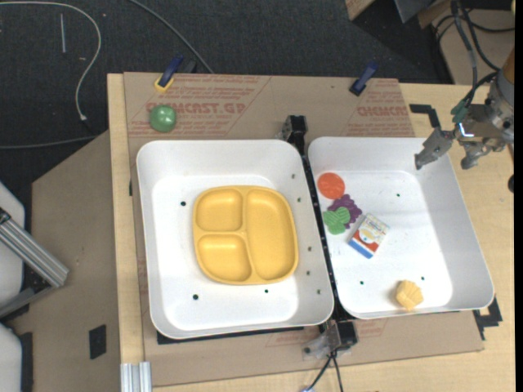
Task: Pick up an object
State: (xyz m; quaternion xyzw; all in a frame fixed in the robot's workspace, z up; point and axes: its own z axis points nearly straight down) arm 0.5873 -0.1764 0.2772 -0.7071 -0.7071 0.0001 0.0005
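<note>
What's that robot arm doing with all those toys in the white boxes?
It's trying to pick up a toy. The gripper hangs open over the far right edge of the right bin, holding nothing. That bin has an orange toy, a green toy, a purple one, a small box and a yellow toy. A yellow divided plate sits in the left bin.

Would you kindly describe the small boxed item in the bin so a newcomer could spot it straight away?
Start at the right bin, the one without the yellow divided plate. Near its left wall lies a cluster: an orange disc, purple and green pieces. The small box sits at the cluster's lower right, the only flat-sided item, white with blue and red print.
</note>
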